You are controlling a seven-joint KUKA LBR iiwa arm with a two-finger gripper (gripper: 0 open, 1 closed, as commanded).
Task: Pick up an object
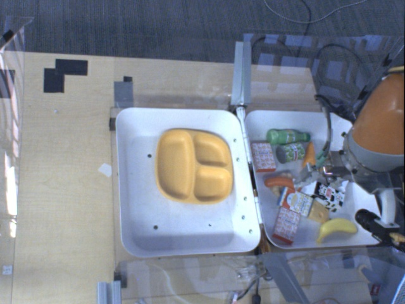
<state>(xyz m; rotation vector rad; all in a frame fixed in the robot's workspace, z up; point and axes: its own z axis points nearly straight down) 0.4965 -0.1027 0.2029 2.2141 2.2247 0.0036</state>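
Right bin (pixel 364 198), mixed small goods; arm overhead, jaw state not discernible.

Yellow divided tray (pixel 193 165) lies alone in left bin (pixel 136 182): broad, rigid, awkward to pinch. Green bottle (pixel 286 135), on its side at right bin's far end: light, smooth, likely to roll. Banana (pixel 336 228), near edge: soft, best taken across its middle. Flat cartons (pixel 288 223): thin, hard to get under.

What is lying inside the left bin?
The left bin holds one yellow three-compartment tray, its compartments bare. What the tray covers on the bin floor cannot be seen.
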